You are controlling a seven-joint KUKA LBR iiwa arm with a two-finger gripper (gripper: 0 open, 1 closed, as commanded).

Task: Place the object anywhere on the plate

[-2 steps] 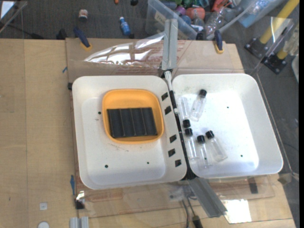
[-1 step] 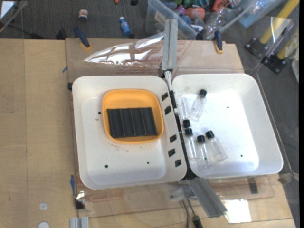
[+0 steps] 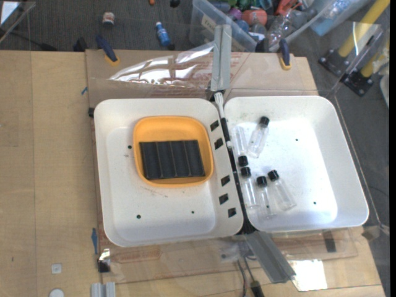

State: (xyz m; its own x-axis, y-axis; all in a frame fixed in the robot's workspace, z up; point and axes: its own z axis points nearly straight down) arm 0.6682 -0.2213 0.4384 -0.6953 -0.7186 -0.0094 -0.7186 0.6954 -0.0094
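In the right bin (image 3: pixel 322 166), several clear vials (image 3: pixel 281 193) with black caps lie loose near the left wall, one of them (image 3: pixel 257 136) set apart toward the far side. None is on the orange plate (image 3: pixel 173 126), which sits in the left bin (image 3: pixel 117 184) and carries a black ribbed insert (image 3: pixel 172 159). Claw state: cannot be told.

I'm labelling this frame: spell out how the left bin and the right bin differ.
The left bin holds an orange plate bearing a dark ribbed block; the right bin holds several clear vials with black caps. The left bin's load sits in one central piece, while the right bin's vials lie scattered near its left side. Both bins are shallow, white and rounded at the corners.
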